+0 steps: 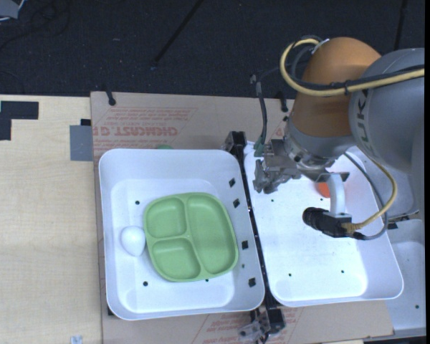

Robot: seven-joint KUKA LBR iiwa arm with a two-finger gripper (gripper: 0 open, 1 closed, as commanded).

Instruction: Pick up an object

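Observation:
A green three-compartment plate [190, 235] lies in the left bin [122, 170]. A small white egg-shaped object [133, 240] rests against the plate's left edge. In the right bin [322, 278], a small orange object [322, 189] peeks out from under the arm. My gripper [266, 179] hangs low over the right bin's upper left corner, close to the divider between the bins. Nothing shows in it. The wrist hides most of what lies beneath it.
The grey arm with its orange band [337, 84] covers the right bin's upper part. A black connector on a cable [328, 221] hangs over the middle of the right bin. Black clamps [236, 143] sit along the divider. Cardboard lies under both bins.

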